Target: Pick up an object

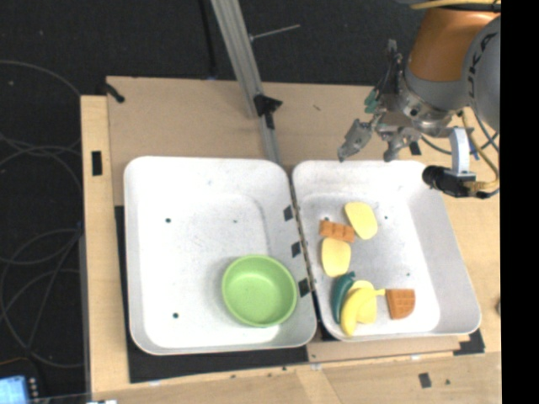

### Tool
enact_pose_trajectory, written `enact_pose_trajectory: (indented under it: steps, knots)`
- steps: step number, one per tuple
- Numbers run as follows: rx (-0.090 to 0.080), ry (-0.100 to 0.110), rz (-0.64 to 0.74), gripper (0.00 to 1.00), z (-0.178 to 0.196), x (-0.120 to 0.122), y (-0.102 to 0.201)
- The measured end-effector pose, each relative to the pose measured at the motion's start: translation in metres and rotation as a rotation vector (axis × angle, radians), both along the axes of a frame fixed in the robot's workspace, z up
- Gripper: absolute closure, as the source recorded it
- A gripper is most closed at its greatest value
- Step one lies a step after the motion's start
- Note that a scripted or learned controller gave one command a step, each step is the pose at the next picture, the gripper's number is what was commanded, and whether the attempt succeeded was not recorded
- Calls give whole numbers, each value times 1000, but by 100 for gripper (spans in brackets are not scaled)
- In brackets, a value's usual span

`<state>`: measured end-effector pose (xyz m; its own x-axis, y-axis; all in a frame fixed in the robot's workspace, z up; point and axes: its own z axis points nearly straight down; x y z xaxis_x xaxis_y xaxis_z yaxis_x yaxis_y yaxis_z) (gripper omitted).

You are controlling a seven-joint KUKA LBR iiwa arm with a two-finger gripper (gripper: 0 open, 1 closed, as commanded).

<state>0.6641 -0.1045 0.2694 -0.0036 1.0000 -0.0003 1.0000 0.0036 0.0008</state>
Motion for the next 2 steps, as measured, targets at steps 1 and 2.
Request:
enact_pose_trajectory:
  steps: [1, 2]
  knots:
    - [-1, 0, 0, 0, 0, 0, 0]
    - [-2, 6, -4, 0, -58, -10, 0]
